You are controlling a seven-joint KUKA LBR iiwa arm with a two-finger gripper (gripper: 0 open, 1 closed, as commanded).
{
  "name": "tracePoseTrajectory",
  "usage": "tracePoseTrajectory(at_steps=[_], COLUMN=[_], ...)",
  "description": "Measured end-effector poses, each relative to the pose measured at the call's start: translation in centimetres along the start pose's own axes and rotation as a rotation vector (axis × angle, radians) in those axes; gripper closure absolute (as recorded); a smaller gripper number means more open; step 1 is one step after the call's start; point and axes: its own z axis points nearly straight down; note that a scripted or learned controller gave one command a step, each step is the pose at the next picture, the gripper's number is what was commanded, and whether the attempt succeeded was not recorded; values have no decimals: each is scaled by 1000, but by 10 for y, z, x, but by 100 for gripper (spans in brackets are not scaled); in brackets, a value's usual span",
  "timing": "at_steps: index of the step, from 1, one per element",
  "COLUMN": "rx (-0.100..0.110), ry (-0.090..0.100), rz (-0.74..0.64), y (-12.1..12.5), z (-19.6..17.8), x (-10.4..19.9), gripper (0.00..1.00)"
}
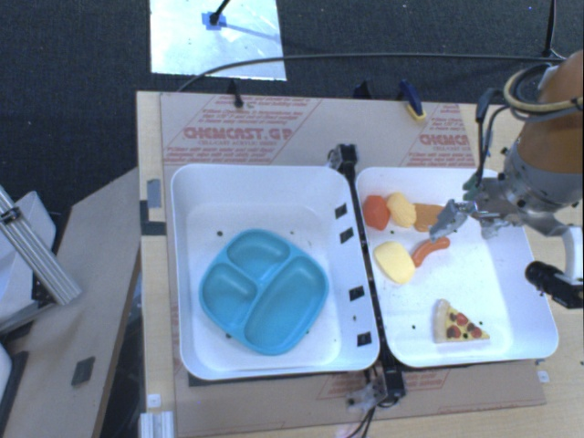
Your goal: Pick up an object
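Note:
In the right bin (525, 336) several toy foods lie loose. A red round piece (376, 212), a yellow piece (401, 209) and an orange piece (427, 214) sit in a row near the back left. In front of them lie an orange-red sausage (429, 251) and a pale yellow lump (395, 262). A pizza slice (459, 323) rests near the front. My gripper (451, 218) hangs low just right of the orange piece and above the sausage's upper end. Nothing shows as held.
The left bin (196, 199) holds a blue divided plate (264, 289). A black divider with clips (358, 245) runs between the bins. The arm's grey body and orange band (547, 144) crowd the right bin's back right corner.

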Motion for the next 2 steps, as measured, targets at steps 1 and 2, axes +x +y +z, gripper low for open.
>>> tracePoseTrajectory(at_steps=[1, 2], rx=[-11, -6], ry=[-1, 0], rz=[-2, 1], y=[2, -2], z=[-5, 55], x=[0, -5], gripper=[0, 0])
